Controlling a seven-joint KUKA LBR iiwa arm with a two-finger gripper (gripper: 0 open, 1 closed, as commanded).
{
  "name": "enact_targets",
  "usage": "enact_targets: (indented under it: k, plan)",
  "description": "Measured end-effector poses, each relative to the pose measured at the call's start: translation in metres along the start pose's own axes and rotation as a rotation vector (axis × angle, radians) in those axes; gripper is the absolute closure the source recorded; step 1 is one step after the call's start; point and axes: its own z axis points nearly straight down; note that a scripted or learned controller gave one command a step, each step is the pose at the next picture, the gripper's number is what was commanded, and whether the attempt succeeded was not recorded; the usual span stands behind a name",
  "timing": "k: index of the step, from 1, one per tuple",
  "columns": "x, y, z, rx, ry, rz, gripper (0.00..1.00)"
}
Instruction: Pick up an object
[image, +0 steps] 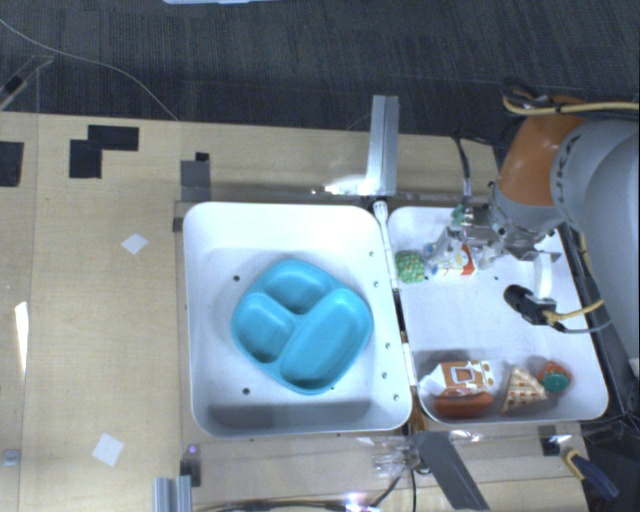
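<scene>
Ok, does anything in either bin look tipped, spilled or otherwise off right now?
Nothing stands out. The blue divided plate lies flat in the left bin. In the right bin, the green ball and the toy food sit loose, nothing spilled.

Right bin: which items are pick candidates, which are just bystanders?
Job:
gripper
green ball
brown-and-white packet
triangular piece
small orange-green piece

Lying about:
blue divided plate, in left bin
</scene>
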Motion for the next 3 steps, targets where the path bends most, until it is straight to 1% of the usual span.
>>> enact_targets:
  k: [1, 2, 3]
  plan:
    - [0.012, 0.02, 0.004, 0.001, -0.009, -0.26, 0.0]
    - [0.016, 0.022, -0.008, -0.005, -0.005, -0.263, 1.0]
    - [0.082, -0.006, -0.092, 0.0, 0.001, -0.255, 1.0]
